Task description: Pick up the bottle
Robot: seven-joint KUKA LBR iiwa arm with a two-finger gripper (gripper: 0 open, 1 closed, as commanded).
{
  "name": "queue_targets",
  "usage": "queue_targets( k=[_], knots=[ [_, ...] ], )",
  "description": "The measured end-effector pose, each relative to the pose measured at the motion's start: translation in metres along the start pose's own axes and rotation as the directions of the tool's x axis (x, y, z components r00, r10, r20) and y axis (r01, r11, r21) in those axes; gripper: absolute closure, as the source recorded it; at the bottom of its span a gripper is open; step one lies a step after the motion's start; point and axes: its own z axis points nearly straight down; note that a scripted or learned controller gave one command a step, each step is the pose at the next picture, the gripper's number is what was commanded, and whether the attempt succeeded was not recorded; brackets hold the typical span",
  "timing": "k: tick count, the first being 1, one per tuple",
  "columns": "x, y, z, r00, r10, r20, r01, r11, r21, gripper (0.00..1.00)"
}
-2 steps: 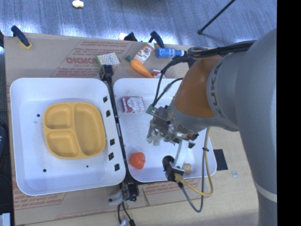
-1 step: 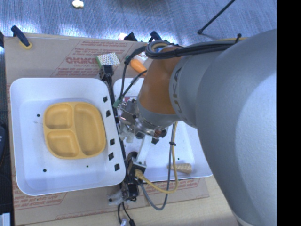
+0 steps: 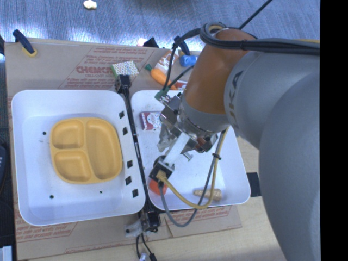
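Note:
My gripper (image 3: 167, 137) hangs low over the left half of the right bin (image 3: 239, 167), under the grey wrist and its orange band. A small red and white packet (image 3: 147, 119) lies just left of it by the bin's wall. An orange object (image 3: 156, 187) peeks out at the bin's front left corner, partly covered by the robot. A tan stick-like piece (image 3: 209, 194) lies near the front rim. An orange and white bottle-like thing (image 3: 159, 73) lies on the cardboard behind the bin, with a blue piece (image 3: 188, 60) beside it. The arm hides much of the bin floor.
The left bin (image 3: 22, 145) holds a yellow divided plate (image 3: 86, 149). A patterned small box (image 3: 124, 68) sits on the cardboard behind the bins. A blue and yellow clamp (image 3: 23, 42) grips the cardboard's far left corner.

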Motion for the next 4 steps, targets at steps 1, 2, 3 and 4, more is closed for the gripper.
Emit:
queue_targets(
  k=[1, 2, 3, 4],
  knots=[
    [-0.016, 0.015, 0.052, 0.995, 0.104, 0.002, -0.104, 0.995, 0.003, 1.0],
    [0.001, -0.002, 0.045, 0.972, -0.237, 0.002, 0.237, 0.972, 0.005, 1.0],
    [-0.01, 0.01, 0.097, 0.942, -0.336, 0.001, 0.336, 0.942, 0.003, 1.0],
    [-0.033, 0.034, -0.017, 0.945, -0.327, 0.0, 0.327, 0.945, -0.001, 1.0]
  ],
)
